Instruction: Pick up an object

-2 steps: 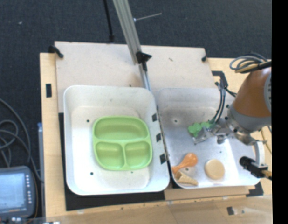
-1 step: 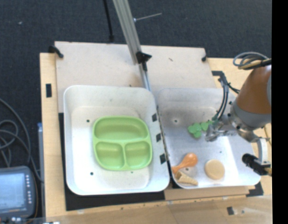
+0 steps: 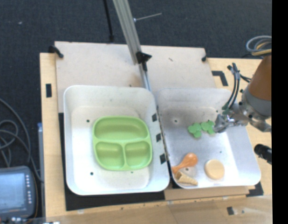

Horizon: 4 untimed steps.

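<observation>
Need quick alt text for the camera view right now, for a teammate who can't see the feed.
The gripper sits low in the right bin beside a green toy, with an orange spoon, a cone piece and a tan disc near the front edge. A green divided plate lies in the left bin.

Light wooden bench, two white bins side by side, touching

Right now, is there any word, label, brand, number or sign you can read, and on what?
None can be read.
The screen of the grey device at lower left: too blurred to read.
The green tray, white bins and toys carry no visible text.
</observation>
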### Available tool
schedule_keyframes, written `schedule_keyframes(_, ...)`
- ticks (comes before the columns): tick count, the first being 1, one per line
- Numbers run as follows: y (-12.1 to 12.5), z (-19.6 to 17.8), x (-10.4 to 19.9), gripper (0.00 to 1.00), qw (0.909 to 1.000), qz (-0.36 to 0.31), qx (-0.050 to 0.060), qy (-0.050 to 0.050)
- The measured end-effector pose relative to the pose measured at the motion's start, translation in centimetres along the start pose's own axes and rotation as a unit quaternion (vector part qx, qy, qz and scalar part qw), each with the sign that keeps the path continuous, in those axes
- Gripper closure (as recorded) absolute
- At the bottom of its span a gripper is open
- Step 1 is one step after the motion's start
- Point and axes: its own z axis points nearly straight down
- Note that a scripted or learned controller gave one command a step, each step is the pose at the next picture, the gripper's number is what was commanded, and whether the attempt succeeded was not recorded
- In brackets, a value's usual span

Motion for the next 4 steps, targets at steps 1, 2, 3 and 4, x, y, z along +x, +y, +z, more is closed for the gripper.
schedule_keyframes(1, 0.2, -3.5, -0.2, 1.0, 1.0, 0.0, 0.001, 0.0)
schedule_keyframes(2, 1.8, -2.8, 4.9, 1.0, 1.0, -0.002, 0.003, 0.002)
schedule_keyframes(3, 4.1, -1.9, 8.8, 1.0, 1.0, -0.002, 0.004, 0.001)
schedule_keyframes(4, 6.7, -1.3, 14.3, 1.0, 1.0, -0.002, 0.003, 0.002)
